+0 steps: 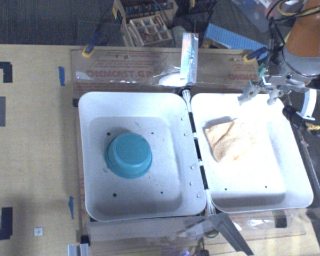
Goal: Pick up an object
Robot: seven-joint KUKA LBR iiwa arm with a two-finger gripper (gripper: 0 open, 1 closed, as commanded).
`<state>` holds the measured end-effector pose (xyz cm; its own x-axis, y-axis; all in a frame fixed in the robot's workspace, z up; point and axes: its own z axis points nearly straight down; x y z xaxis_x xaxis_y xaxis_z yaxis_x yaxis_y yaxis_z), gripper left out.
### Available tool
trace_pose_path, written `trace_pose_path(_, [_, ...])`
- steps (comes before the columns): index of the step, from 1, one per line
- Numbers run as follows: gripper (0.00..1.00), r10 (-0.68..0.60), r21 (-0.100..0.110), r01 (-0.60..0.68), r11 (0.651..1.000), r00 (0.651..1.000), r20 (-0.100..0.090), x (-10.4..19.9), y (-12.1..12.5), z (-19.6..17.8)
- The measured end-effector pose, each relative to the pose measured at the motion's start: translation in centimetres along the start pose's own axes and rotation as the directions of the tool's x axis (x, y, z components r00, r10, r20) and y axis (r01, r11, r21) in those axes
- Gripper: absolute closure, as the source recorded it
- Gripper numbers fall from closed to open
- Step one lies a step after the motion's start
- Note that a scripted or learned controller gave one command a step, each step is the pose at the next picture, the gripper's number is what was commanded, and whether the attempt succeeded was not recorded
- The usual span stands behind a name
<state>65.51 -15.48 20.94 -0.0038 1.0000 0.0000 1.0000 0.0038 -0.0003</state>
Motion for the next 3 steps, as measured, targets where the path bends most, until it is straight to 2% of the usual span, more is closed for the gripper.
trace_pose_path(1, [0.00,-0.154,-0.001,0.154,0.988,0.988,0.000,0.8,0.9,11.1])
trace_pose_path(2, [0.00,-0.197,-0.005,0.197,0.980,0.980,0.001,4.4,0.1,12.1])
trace_pose_path(3, [0.00,-0.245,-0.005,0.245,0.969,0.970,0.002,1.6,1.3,12.2])
